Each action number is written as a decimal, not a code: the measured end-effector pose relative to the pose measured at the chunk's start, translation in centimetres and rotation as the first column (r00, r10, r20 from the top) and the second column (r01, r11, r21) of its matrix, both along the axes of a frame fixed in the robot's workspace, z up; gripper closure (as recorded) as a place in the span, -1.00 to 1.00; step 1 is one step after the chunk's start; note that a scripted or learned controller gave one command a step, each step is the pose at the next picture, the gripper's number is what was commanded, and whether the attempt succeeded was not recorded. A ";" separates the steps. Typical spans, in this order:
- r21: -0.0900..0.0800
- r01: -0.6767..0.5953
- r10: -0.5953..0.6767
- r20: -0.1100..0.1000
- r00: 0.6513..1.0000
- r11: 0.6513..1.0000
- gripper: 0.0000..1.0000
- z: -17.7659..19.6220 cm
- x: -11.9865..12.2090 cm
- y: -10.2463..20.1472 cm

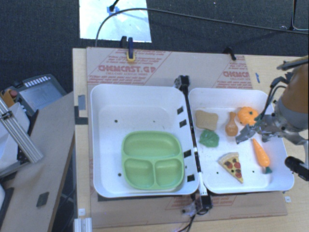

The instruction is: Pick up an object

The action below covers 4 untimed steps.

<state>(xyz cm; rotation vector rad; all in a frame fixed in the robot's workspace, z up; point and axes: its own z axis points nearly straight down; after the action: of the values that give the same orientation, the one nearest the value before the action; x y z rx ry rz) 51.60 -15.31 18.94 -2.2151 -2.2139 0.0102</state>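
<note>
Left bin (101, 129) just has the green divided plate (153, 159); all the pickable stuff sits in the right bin (280, 180): bread slice (206, 119), green lump (209, 138), pizza slice (232, 166), small pear-shaped piece (231, 125), orange pumpkin (248, 115), carrot (261, 154). The hand (247, 133) hangs low between pumpkin and carrot, fingers apart, nothing in them. Everything's so crowded there that I'd bet it closes on a gap or just knocks the pumpkin or carrot aside.

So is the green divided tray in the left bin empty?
Empty: the green divided tray shows three bare compartments. The toy food all lies in the right bin.
</note>
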 end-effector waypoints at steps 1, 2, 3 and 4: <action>-0.002 -0.004 0.004 0.013 1.000 1.000 -1.00 0.7 0.3 0.0; -0.002 -0.001 0.001 0.009 1.000 1.000 -1.00 -5.2 -0.3 -0.5; -0.002 -0.001 0.001 0.011 1.000 1.000 -1.00 -10.4 -0.3 -0.5; -0.003 -0.002 0.002 0.014 1.000 1.000 1.00 -9.1 -0.2 -0.5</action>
<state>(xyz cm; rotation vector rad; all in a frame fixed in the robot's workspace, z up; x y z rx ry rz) 51.45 -15.84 9.84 -2.2221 -2.2244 -0.0021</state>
